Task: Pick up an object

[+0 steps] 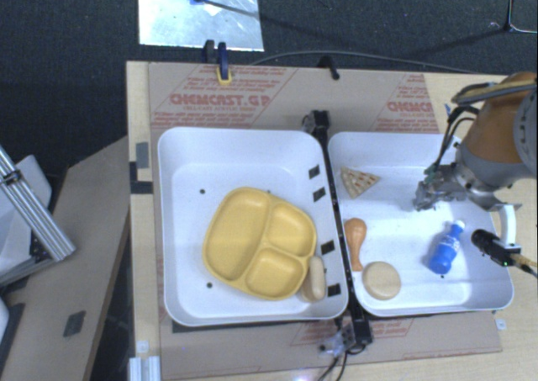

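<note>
A yellow tray (261, 242) with three compartments lies tilted in the left bin (181, 203) on the table (277, 89), with a pale bread roll (315, 278) touching its lower right corner. Across the divider, the right bin (387, 156) holds a waffle-patterned wedge (359, 181) near its upper left, an orange drumstick-shaped toy (356, 240) and a round tan bun (382, 279) just below it, and a blue bottle (445, 247) with a white cap lying to their right. Any of these could serve as the object to pick up. The bottle looks light, stiff and smooth, so it may slip; its narrow body, taken across the middle, seems the best hold. The toy and bun appear light and rigid, the bun wide for a two-finger grasp. The wedge lies flat and would be hard to get under. At right, the arm (504, 135) reaches in, its claw (430, 194) low over bare bin floor between the wedge and the bottle, touching neither. Nothing is seen between its tips; whether they stand wide or narrow cannot be told from this angle.
</note>
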{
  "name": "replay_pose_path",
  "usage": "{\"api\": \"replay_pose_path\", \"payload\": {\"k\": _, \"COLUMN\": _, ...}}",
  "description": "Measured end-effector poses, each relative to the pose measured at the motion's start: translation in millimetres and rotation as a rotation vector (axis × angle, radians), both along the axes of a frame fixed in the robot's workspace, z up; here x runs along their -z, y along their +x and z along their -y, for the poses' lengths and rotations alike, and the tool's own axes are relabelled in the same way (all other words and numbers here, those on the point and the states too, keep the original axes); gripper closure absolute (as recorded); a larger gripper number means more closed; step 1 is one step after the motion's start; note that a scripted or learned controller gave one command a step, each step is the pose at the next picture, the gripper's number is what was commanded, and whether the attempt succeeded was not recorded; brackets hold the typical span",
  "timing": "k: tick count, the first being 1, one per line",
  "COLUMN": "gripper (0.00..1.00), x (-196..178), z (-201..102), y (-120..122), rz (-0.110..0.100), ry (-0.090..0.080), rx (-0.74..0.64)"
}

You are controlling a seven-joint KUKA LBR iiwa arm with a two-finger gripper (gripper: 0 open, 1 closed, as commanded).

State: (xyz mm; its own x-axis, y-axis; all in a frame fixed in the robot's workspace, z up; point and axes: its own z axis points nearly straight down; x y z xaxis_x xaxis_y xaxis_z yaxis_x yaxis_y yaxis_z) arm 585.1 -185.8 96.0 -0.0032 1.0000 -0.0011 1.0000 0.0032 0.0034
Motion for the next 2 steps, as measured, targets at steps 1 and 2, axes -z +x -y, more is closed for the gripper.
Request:
{"api": "replay_pose_path", "payload": {"k": 1, "gripper": 1.00, "x": -57, "z": -4, "y": -7, "rz": 0.002, "ry": 0.000, "rx": -0.001}}
{"api": "replay_pose_path", "payload": {"k": 2, "gripper": 1.00, "x": -121, "z": 0, "y": -1, "rz": 0.005, "ry": -0.002, "rx": -0.002}}
